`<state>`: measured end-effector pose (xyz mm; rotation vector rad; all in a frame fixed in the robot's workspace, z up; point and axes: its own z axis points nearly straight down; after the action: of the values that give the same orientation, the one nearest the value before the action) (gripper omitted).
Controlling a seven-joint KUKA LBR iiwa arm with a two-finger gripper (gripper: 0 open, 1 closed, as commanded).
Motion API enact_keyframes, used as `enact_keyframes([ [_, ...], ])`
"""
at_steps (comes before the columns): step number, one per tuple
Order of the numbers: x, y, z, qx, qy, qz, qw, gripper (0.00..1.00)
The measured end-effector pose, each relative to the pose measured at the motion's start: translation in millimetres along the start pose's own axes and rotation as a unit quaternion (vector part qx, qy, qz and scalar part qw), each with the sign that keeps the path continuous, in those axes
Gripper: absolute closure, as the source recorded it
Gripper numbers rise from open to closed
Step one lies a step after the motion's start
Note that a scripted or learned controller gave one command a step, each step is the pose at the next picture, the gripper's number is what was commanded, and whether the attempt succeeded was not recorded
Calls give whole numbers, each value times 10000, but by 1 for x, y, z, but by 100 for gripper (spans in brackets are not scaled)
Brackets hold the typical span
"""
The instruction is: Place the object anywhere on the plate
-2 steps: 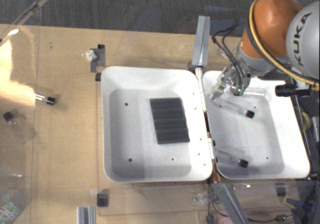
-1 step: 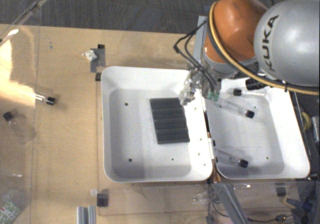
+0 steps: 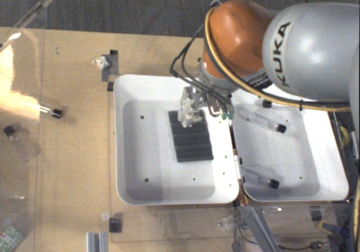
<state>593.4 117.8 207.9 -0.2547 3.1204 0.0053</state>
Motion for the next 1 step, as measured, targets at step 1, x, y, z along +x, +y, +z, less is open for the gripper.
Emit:
enact_keyframes([
  [1,-29,97,-56,-4,4,895,9960,100],
])
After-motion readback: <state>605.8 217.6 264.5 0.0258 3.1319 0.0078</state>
